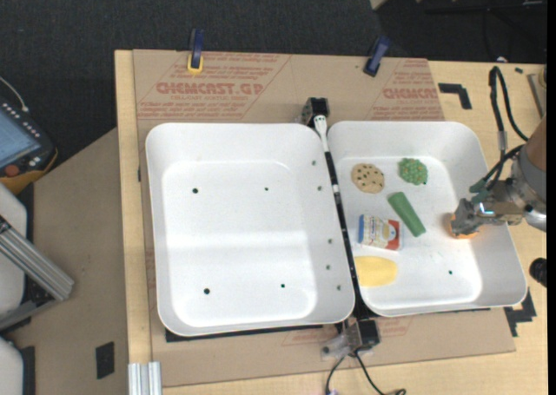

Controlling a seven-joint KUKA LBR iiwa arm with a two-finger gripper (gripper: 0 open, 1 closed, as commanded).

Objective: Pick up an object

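Seen from above at a slant: a brown tabletop (pixel 130 211) carrying two shallow white bins side by side. At the far left edge, part of a blue-screened device (pixel 17 137) on a dark floor. At the back of the tabletop, a blue-and-yellow clamp (pixel 196 53) on the left and a blue clamp (pixel 377 55) further right. Next, the left bin (pixel 239 228), showing bare white with a few small dark dots. Between the bins, a black hinge strip (pixel 334 202) running front to back. In the right bin (pixel 486 272), from its left side: a round speckled cookie (pixel 368 178) toward the back, a small red, white and blue packet (pixel 380 233) below it, and a yellow piece (pixel 377 271) just in front of the packet, nearest the front rim. Further right, a bumpy green ball (pixel 413 171) near the back and a green stick (pixel 406 213) lying at an angle beside the packet. At the bin's right side, a small orange object (pixel 463 227) directly beneath the gripper (pixel 473 215), apparently touching it. Grey arm entering from the right edge. Fingers too blurred and small to judge as released or clenched; no object clearly lifted.
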